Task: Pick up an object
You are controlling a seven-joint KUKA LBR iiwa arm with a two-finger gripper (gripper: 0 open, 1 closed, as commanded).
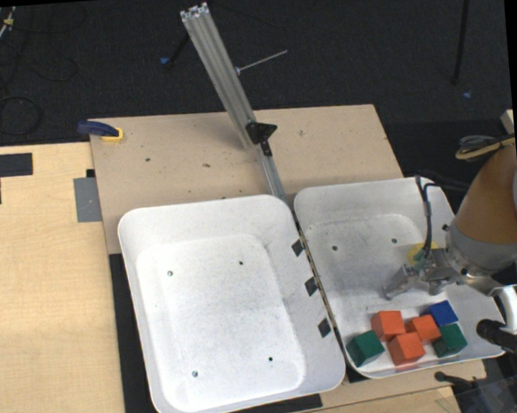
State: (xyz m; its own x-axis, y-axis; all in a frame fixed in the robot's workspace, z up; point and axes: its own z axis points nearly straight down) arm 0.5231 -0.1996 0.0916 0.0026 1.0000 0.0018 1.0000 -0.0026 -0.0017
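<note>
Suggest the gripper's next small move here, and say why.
Probably lower toward the nearest orange block: the gripper hangs just above the cluster of blocks in the right bin, and nothing shows between its fingers.

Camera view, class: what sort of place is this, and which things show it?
Probably a robotics lab bench for grasping tests. Two shallow white bins sit side by side, coloured blocks lie in the right one, and a robot arm reaches over them.
</note>
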